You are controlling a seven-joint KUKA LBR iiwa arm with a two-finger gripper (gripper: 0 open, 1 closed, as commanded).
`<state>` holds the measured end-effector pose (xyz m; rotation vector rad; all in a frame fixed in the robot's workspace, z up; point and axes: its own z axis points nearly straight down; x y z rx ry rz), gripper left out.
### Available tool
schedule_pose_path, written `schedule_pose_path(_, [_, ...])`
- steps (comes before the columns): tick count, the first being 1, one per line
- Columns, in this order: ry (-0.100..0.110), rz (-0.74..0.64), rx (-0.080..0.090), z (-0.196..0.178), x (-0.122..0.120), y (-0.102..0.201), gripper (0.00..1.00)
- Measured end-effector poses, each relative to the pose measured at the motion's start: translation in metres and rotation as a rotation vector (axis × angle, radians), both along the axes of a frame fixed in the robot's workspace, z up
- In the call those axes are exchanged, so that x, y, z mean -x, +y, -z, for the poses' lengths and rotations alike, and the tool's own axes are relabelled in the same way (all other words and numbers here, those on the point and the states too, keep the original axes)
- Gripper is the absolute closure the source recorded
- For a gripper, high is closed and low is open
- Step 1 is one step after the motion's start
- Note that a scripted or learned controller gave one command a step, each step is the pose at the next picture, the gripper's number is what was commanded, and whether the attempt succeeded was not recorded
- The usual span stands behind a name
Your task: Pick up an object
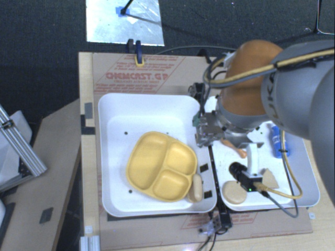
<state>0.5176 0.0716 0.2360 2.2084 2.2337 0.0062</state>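
Over the seam where the two bins meet, the end effector [205, 130] hangs at the left rim of the right bin [305, 188]. The arm [298, 88] comes in from the right and bends down over that bin, its orange band [251, 77] directly above the wrist, so the wrist hides the tip. Whether the end effector is released or clenched cannot be told, and nothing can be seen in its grasp. Just right of it and slightly lower lies an orange stick [234, 148], small and slim. Its long axis runs on a slant from upper left, near the end effector, to lower right, and its upper end is tucked under the wrist. Farther right stands a blue piece [276, 140], long axis roughly up and down the view. Below the end effector, in the right bin, rest a round beige disc [234, 193] and, right of that, a tan wedge [270, 180] with its point upward. Left of and below the end effector, in the left bin [131, 114], sits a yellow plate [162, 166] with three compartments, turned on a diagonal. A pale tan roll [196, 187] touches the plate's lower right edge, its long axis near vertical in the view.
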Motion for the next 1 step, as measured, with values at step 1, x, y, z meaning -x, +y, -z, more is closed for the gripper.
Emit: schedule_pose_path(1, [0.001,0.003,0.002,0.0108,-0.0106,0.0377,1.00])
